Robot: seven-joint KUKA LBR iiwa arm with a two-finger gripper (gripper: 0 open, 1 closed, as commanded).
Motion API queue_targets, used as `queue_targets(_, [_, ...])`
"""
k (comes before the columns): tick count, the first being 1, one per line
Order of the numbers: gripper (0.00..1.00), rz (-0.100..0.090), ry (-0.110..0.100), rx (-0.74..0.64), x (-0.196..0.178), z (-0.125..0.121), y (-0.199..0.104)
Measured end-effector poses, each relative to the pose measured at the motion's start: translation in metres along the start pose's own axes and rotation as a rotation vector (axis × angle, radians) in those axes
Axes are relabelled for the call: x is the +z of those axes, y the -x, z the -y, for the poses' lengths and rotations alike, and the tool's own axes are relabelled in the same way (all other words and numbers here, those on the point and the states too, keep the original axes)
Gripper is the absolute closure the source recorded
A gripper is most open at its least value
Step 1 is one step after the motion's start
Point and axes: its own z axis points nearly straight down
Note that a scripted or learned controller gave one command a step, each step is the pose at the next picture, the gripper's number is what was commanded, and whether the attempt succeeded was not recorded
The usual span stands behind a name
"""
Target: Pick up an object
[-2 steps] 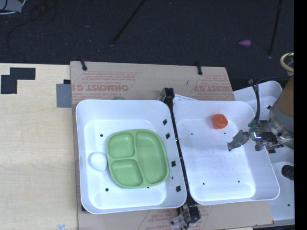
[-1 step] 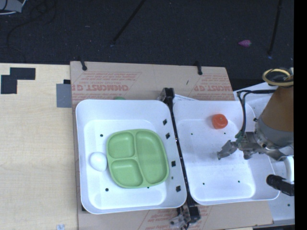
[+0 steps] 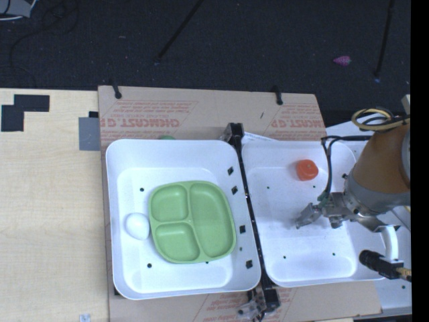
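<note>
Right white bin (image 3: 275, 267): orange object (image 3: 307, 170), squat, upright, beyond jaws (image 3: 306, 218).

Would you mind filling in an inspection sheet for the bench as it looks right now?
Surface: bench with brown cardboard under two white bins, left bin and right bin, side by side.
Job's things: orange object in the right bin's far part; white ball in the left bin, touching the green plate's left edge.
Clutter: green divided plate, three compartments, flat in the left bin.
Grippers: gripper low over the right bin, nearer than the orange object and apart from it; nothing seen held.
Cables: black cable looping above the wrist; yellow coil at right.
Surroundings: dark carpet beyond; pale wooden floor at left.
</note>
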Motion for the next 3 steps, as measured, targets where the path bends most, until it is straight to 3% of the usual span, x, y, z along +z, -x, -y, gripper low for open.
queue_targets(1, [1.0,0.0,0.002,0.004,-0.013,0.0,0.001])
queue_targets(3, [1.0,0.003,0.009,-0.002,-0.116,-0.015,0.005])
